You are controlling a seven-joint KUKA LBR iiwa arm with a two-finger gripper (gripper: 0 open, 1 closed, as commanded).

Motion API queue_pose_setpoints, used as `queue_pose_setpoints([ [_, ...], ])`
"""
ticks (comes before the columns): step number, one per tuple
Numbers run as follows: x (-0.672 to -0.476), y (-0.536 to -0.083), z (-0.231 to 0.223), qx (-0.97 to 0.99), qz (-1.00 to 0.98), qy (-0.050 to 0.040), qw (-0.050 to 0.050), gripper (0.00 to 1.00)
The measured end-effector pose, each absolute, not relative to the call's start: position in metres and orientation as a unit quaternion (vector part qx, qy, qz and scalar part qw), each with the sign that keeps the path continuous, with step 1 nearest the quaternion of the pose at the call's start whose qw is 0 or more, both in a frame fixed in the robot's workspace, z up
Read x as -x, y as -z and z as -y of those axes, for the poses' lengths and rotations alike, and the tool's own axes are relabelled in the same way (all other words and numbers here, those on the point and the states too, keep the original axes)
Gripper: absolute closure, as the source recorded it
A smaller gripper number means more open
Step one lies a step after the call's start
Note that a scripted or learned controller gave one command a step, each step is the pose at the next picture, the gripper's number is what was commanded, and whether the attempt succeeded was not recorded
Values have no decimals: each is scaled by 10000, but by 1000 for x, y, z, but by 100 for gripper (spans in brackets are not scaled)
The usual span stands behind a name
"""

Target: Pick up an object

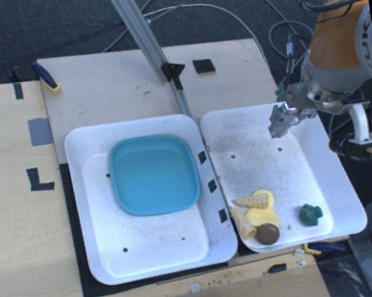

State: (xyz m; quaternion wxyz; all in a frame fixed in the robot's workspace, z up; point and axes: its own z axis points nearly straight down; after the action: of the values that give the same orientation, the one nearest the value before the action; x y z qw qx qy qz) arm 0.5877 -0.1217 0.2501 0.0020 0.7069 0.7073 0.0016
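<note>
My gripper [280, 123] hangs over the upper right part of the right bin [271, 159], well above its floor, and nothing shows between its fingers. Near that bin's front edge lies a small pile: a cream ridged cone [251, 202], a yellow rounded piece [261, 216] and a brown ball [267, 234]. A small dark green object [311, 213] rests by the front right corner. All of these lie well below and forward of the gripper.
The left bin [104, 246] holds a blue square plate [154, 174]. A grey metal pole [145, 36] slants down to the divide between the bins. Cables loop behind the right bin. A yellow-and-blue clamp [46, 77] sits at the board's back left corner.
</note>
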Motion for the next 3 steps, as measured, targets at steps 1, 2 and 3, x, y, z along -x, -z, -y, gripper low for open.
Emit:
queue_pose_setpoints([
  [1,-588,-283,122,-7069,-7073,-8,10,100],
  [2,-583,-278,74,-7057,-7085,-1,-4,100],
  [3,-563,-273,28,-7058,-7084,0,-5,100],
])
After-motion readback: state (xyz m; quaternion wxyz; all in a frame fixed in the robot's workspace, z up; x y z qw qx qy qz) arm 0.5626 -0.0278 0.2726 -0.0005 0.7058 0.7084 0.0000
